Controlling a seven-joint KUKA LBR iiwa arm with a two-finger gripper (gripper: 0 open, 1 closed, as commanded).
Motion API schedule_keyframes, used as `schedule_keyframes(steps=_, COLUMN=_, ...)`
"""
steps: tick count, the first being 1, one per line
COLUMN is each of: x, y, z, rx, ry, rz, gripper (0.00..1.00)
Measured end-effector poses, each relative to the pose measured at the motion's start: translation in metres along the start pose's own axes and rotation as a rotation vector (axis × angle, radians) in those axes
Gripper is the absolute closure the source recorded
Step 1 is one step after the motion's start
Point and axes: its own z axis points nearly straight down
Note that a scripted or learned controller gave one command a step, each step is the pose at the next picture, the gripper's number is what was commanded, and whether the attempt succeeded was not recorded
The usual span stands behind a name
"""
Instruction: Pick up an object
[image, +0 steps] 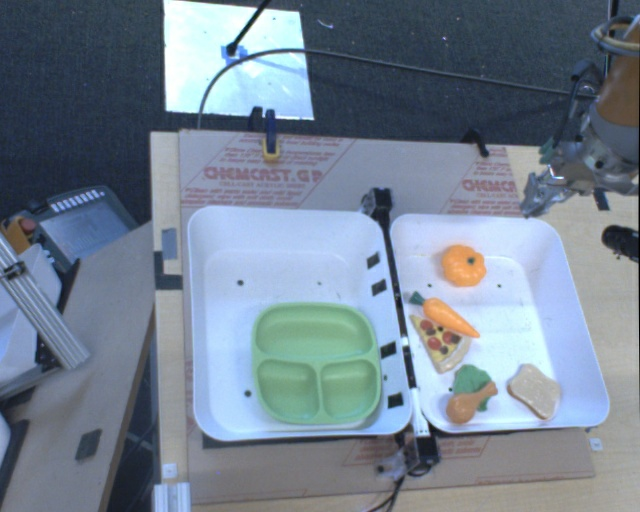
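We see the arm's gripper (537, 190) at the upper right, hanging over the bench just outside the far rim of the right bin (575, 300); its fingers are small and dark against the board, and we cannot tell whether they are spread or closed. The arm itself is cut off by the frame's top and right edges.

In the right bin the toy food crowds the left and near parts, leaving bare floor along the right wall and far right corner. An orange pumpkin (464, 265) sits near the far wall, apart from the rest. A carrot (446, 316) lies with its long axis slanting from upper left, where its green top points, down to the right, and it rests against a pizza slice (441, 344) just below. A chicken drumstick (466, 404) lies under a green broccoli piece (471, 381), touching it; a bread slice (534, 391) lies near the front right corner.

The left bin (215, 300) holds a green divided plate (316, 362) pushed toward its near right corner, with open floor to the left and beyond.
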Motion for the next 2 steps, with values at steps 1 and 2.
schedule_keyframes(steps=1, x=0.0, y=0.001, z=0.001, rx=0.006, ry=0.001, rz=0.0, gripper=1.0)
schedule_keyframes(steps=2, x=0.042, y=-0.013, z=0.009, rx=0.009, ry=0.003, rz=-0.002, gripper=1.0)
